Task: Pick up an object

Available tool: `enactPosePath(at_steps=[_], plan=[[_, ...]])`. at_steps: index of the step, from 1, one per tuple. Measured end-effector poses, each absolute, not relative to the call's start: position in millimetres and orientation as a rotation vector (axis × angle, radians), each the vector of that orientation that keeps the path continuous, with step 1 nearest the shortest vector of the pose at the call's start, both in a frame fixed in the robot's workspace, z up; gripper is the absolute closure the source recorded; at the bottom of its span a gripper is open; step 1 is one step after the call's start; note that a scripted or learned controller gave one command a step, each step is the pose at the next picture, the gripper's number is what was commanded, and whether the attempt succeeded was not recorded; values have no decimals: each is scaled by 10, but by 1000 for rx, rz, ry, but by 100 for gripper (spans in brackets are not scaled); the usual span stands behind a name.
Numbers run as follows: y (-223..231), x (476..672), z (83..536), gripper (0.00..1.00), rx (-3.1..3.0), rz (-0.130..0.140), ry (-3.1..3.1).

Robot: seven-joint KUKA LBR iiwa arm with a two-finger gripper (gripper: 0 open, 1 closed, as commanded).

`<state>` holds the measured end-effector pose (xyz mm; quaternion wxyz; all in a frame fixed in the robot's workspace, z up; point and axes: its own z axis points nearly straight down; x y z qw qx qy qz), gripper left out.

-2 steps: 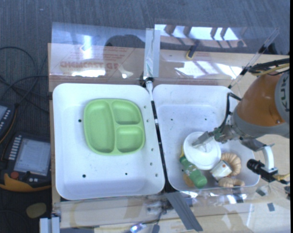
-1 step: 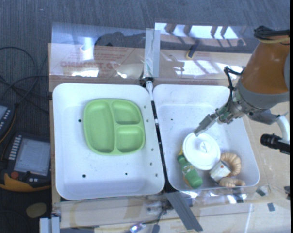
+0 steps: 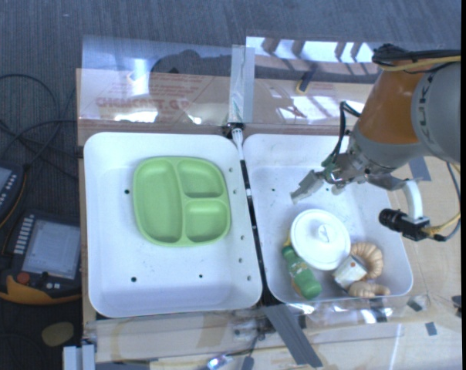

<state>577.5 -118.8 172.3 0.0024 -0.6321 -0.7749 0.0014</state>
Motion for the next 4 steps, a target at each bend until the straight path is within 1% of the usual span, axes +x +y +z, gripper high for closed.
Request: enactPosePath(at_steps=[1,2,3,4], plan=[[-1189,5775,1724,0,-1983,4,-2430],[-1215,5145,1126,0,-1645,-12,-2710],[-1180,5320,1035,0,-1252,-2,-2923],[-1013,6230,1035,0,-1145,-12,-2969]])
